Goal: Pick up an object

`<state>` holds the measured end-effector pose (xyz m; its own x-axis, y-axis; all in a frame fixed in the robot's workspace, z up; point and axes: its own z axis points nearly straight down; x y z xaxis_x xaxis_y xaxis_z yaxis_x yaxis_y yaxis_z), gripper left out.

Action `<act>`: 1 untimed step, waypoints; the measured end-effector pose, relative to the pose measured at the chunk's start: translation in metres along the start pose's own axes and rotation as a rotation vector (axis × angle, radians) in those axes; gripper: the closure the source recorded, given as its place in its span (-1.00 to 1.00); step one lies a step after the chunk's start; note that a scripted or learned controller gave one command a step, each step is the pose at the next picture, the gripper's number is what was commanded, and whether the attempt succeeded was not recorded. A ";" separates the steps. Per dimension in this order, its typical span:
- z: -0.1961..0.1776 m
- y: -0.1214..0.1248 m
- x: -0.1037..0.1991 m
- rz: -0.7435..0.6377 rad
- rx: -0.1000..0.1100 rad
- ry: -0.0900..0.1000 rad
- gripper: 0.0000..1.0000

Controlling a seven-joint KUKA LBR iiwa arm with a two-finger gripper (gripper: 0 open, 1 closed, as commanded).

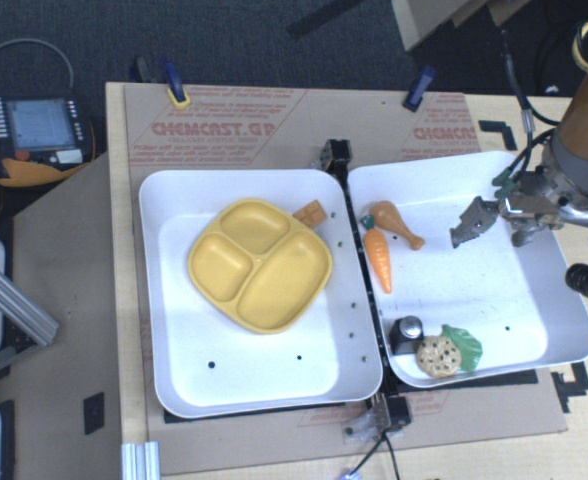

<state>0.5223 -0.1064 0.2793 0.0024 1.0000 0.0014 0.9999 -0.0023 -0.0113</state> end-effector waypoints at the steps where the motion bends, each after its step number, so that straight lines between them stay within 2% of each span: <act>1: -0.006 0.002 0.000 -0.002 -0.011 -0.001 -1.00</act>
<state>0.5241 -0.1062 0.2848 -0.0001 1.0000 0.0000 1.0000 0.0001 0.0001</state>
